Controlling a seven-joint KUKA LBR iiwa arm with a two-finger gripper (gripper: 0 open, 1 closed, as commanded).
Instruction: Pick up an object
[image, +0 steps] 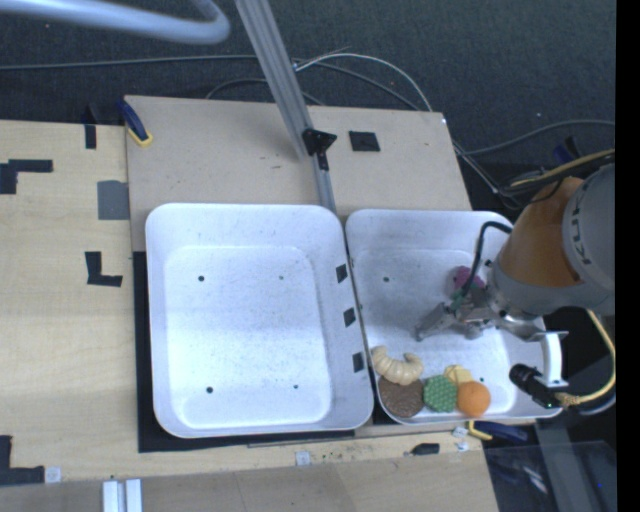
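My fingers (437, 323) are down inside the right bin (420, 240), reaching over its bare middle floor, and from this angle I cannot tell whether they are spread or closed. Nothing shows between them, so I judge the pick not yet made.

The things worth taking lie in a row along the near wall of that bin: a pale curved piece (398, 365), a brown round thing (402, 398), a green lump (439, 393) and an orange ball (473, 398), touching or just beside one another. A small pinkish thing (463, 276) sits close to my wrist, too blurred to name. The left bin (240, 320) holds nothing I could grip.

What is left, as I judge it: moving over one object, closing on it, and lifting.
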